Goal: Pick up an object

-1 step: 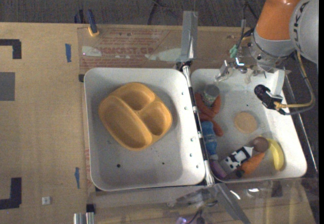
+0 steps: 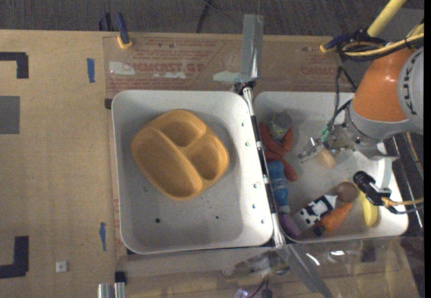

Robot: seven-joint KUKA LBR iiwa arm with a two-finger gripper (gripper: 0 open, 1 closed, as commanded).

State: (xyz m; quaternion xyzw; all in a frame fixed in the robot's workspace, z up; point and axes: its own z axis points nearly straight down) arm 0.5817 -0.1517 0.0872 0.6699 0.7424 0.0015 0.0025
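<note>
While the gripper hangs low in the right bin, you should look just left of it: the red toy lies there, long axis running up and down the bin's left wall. It looks soft, lumpy, irregular. A smooth carrot sits nearer you, slanted. How wide the gripper stands, you cannot tell.

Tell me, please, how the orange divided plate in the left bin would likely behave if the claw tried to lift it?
The orange divided plate looks like rigid moulded plastic, so it probably stays stiff and fairly light. Its smooth, glossy surface may be slippery. It lies flat in the left bin, so its low rim probably offers little to pinch.
</note>
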